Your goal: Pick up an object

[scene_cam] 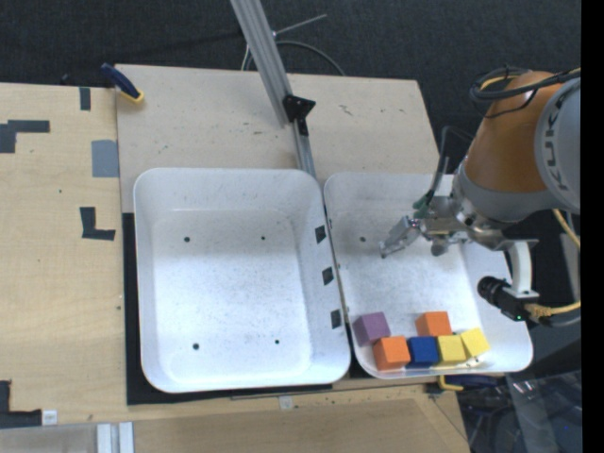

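The surface [57,253] is pale wood-grain board, marked with a few grey and dark tape patches along its left part, and a lighter raised panel [217,121] lies behind the bins. A blue-and-yellow tool [123,81] rests at that panel's far left corner. Behind the surface the floor is dark carpet, with a thin cable looping across it. A slanted aluminium bar [269,55] runs down from the top to the seam between the two bins.

The left bin [151,206] and the right bin [491,347] sit touching side by side on a black mat. Along the near wall of the right bin lie the blocks: a purple block [371,326], an orange block [391,351], a blue block [423,349], a yellow block [453,348], a second yellow block [474,340] and another orange block [433,324], clustered and mostly touching.

The gripper [396,242] hangs over the middle of the right bin, well apart from the blocks, its fingers narrow and holding nothing.
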{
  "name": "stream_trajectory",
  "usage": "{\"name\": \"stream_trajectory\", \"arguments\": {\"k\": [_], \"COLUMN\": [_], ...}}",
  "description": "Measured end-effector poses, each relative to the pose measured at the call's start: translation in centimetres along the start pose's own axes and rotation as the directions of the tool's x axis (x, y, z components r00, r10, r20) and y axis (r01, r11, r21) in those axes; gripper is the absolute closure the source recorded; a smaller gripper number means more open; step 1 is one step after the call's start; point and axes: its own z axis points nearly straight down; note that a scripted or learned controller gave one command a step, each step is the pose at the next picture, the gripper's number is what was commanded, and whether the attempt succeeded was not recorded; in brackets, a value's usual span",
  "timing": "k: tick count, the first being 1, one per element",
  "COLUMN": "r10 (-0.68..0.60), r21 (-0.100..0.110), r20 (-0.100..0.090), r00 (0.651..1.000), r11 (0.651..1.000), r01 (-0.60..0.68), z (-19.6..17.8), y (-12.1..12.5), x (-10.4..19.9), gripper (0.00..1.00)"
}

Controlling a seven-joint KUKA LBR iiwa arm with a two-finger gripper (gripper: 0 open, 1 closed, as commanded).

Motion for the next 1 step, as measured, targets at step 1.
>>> {"name": "stream_trajectory", "arguments": {"k": [1], "r10": [0.003], "r21": [-0.003], "r20": [0.002], "r00": [1.0], "r11": [1.0], "r01": [-0.003], "z": [-4.16], "y": [-3.22], "x": [-3.08], "gripper": [0.0]}}
